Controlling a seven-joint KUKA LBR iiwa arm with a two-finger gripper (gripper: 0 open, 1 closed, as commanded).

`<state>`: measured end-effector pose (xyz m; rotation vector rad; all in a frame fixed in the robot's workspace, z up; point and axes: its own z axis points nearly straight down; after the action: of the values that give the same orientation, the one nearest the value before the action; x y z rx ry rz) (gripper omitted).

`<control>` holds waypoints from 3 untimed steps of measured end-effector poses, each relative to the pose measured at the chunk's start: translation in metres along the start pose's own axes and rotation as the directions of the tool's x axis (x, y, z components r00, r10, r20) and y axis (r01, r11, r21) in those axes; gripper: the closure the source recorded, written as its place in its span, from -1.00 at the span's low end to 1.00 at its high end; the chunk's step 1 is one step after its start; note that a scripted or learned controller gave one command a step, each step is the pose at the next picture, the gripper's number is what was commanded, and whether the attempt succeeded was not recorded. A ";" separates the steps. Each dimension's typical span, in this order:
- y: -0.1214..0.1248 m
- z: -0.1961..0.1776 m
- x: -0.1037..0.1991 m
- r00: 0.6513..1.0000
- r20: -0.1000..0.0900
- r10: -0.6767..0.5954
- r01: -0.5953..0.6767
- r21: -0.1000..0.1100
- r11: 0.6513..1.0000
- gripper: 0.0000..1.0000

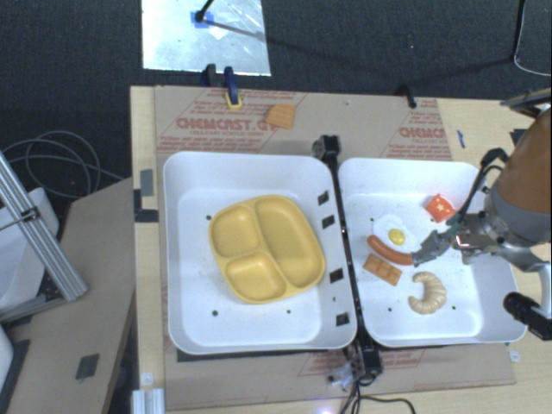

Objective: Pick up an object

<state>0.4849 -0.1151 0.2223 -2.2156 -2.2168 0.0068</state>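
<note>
A: Looking from the near edge of the right bin [496, 322], what comes first?

B: The toy croissant [428, 291]. It lies on the bin floor, close to the near wall.

A: And past that?

B: A small brown waffle piece [382, 270], a bit left of the croissant. Just behind it lies a red sausage [389, 249], and the fried egg [392, 232] sits right behind the sausage, touching it or almost.

A: Where is the gripper [428, 248]?

B: Above the croissant, just right of the sausage's end. Its dark tip points left at the sausage. I cannot tell if the jaws are apart or closed, and I see nothing in them.

A: Anything farther back?

B: A little red block [440, 206], behind the gripper, near the middle of the right bin.

A: What about the other bin?

B: The left bin [185, 231] touches the right one. A yellow tray [266, 247] with three parts lies in its middle.

A: And past both bins?

B: An orange piece [280, 115] on the brown board.
</note>
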 end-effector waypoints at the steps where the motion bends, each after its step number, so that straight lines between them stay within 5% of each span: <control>1: 0.038 0.109 0.004 1.000 0.001 -0.004 0.004 -0.002 1.000 -1.00; 2: 0.142 0.137 -0.033 1.000 0.006 -0.005 0.005 -0.018 1.000 -1.00; 3: 0.038 0.138 -0.017 1.000 -0.001 0.002 -0.002 0.000 1.000 -1.00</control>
<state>0.5223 -0.1313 0.0836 -2.2177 -2.2143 0.0058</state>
